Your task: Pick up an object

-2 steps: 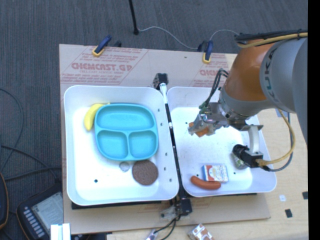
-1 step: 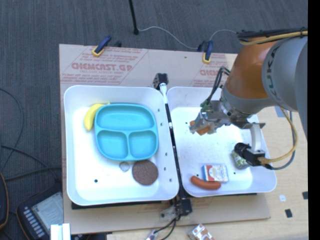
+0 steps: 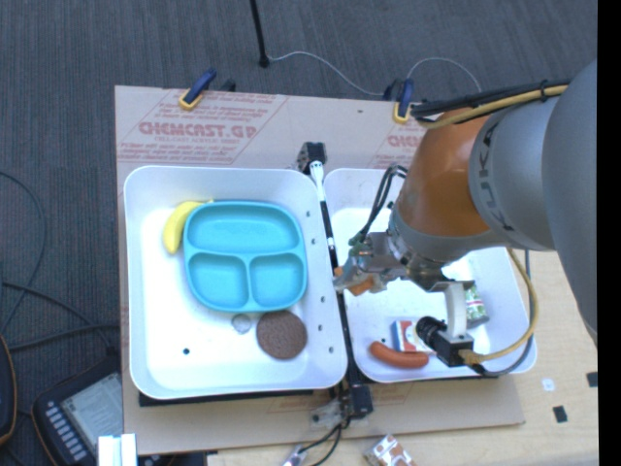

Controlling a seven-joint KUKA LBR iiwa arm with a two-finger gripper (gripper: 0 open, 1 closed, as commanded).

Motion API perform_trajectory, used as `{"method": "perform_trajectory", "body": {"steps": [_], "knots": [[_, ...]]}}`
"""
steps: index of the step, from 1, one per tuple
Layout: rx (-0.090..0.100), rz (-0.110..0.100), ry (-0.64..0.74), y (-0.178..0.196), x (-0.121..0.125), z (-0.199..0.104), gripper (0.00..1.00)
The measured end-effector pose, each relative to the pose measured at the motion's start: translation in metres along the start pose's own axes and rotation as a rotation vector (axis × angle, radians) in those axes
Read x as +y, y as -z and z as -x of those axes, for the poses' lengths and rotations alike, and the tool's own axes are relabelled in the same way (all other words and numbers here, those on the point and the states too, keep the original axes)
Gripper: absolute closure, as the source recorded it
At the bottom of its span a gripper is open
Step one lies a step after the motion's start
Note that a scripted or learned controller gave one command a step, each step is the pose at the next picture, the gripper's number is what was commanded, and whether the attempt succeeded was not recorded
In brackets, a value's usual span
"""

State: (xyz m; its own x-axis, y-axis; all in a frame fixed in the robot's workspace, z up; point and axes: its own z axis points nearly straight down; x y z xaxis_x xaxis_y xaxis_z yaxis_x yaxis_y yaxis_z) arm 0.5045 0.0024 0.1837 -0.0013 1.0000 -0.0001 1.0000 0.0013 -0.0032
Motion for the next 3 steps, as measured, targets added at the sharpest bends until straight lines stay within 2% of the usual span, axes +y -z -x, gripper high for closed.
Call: {"method": "perform_trajectory", "body": {"steps": [3], "knots": [[0.000,-0.001,0.000,0.028,0.001,0.000,1.00]]}}
